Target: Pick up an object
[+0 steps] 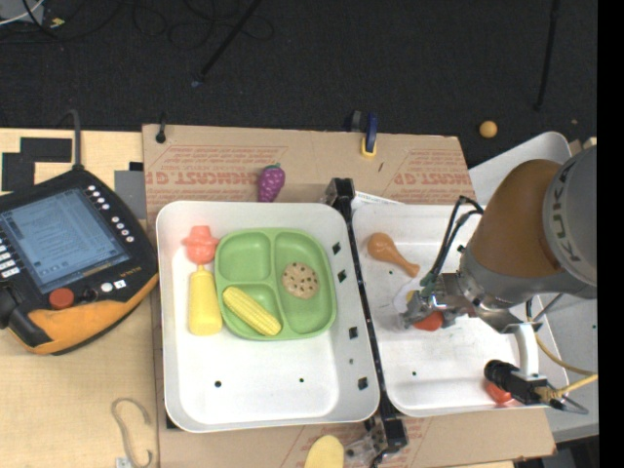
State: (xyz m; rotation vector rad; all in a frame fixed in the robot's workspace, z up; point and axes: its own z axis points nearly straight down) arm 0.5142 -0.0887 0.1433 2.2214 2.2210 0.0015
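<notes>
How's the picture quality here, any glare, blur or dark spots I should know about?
Camera view: even overhead light with soft shadows; the white bins look bright and a little washed out; the floor beyond the bench is almost black; the image is soft and grainy, so the gripper and the small red thing beside it blur together.

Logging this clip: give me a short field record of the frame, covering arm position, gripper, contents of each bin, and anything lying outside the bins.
arm: reaches in from the right, over the right bin
gripper: low in the right bin, at a small red object; hold cannot be confirmed
right bin, other: chicken drumstick
left bin: green divided plate holding corn cob and cookie; yellow bottle with red cap beside the plate
outside bins: purple grapes, teach pendant
</notes>
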